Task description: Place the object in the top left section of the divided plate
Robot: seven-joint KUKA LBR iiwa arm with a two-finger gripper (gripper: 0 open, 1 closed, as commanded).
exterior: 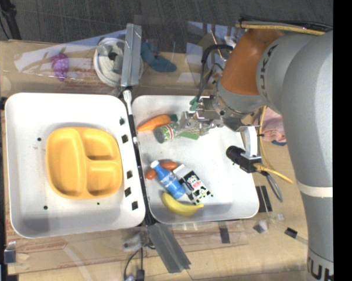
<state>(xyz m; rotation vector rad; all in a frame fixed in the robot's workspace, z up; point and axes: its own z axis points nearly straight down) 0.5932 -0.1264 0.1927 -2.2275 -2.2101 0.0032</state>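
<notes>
On the wooden worktop (64,253) two shallow white bins sit side by side. The left bin (23,157) holds a yellow divided plate (85,160) with one long compartment on its left side and two smaller ones on its right.

The right bin (234,192) carries the loose items. An orange carrot (154,122) lies near the bin's upper left corner, pointing toward the divider between the bins. Just beside its thick end lies a small green and white can-like object (166,133), tipped on its side. Lower in the bin a blue bottle (171,181) lies at a slant, with a small orange-red piece (168,165) by its cap and another reddish piece (150,173) to its left. A black-and-white cow-patterned item (195,185) touches the bottle's lower end, and a yellow banana (181,206) curves along the bin's bottom edge just below them.

The grey arm with its orange band (246,63) reaches in from the right, and the gripper (190,123) is low over the upper part of the right bin, right next to the can-like object and the carrot. The metal parts there blur together with a green patch, so whether the gripper is released or clenched on anything is hard to make out; I cannot tell. The plate has nothing from the right bin on it.
</notes>
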